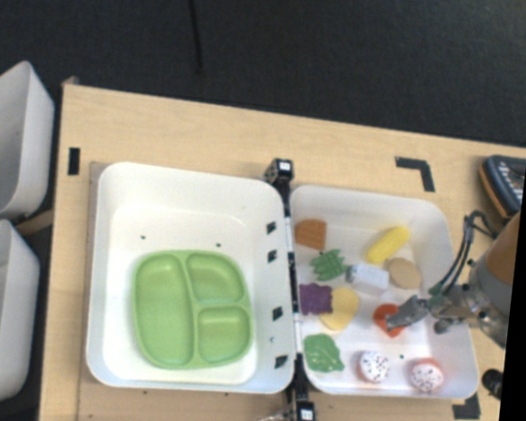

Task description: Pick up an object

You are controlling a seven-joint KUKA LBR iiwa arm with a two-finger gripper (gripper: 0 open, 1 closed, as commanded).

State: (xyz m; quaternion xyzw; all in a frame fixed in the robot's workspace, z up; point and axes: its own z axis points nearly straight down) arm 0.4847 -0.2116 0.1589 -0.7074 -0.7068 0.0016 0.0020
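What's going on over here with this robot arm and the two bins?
A grey arm reaches in from the right, its gripper low over a small red piece in the right bin, which is full of toy food. Whether it has hold of the piece can't be told. The left bin holds a green divided tray.

We take this for a robotics lab or test cell, not a home or kitchen. A plain wooden bench [252,142] stands on dark flooring and carries black corner markers [416,171]. Two shallow white bins [109,235] sit clipped side by side on it. The right bin holds small toy foods [390,242], the left a green divided tray [191,308]. A grey industrial arm [491,278] reaches in from the right.
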